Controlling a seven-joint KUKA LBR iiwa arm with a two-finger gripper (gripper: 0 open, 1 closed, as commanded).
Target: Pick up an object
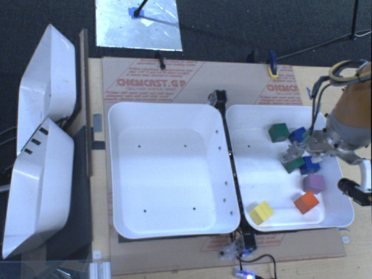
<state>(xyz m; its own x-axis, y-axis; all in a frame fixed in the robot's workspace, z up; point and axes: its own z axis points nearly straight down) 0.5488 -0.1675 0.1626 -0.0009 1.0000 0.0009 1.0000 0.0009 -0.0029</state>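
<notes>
From the overhead camera, two shallow white plastic bins sit side by side on a brown cardboard-covered bench. The left bin (165,167) shows only its bare white floor dotted with small dark holes. The right bin (256,173) holds all the loose pieces.

A green cube (278,132) lies near the far wall of the right bin, with a blue block (297,135) just beside it on the right, partly covered by the arm's wrist hardware. Nearer the camera, a pale purple cube (314,183) rests apart from an orange cube (306,202), and a yellow cube (261,212) sits alone toward the bin's near-left corner.

The grey arm with its orange band (353,109) enters from the right, its upper body cut off at the frame edge. The two-finger gripper (293,157) is low in the right bin, over a dark green block (294,165) with another blue piece (311,166) touching it on the right. The grey metal of the gripper blends with these pieces, so whether the fingers are released or clenched cannot be told, nor whether either block sits between them.

Beyond the bench, a shiny metal sheet (138,16) lies on the dark floor, and two stacked white tubs (43,138) stand at the left.
</notes>
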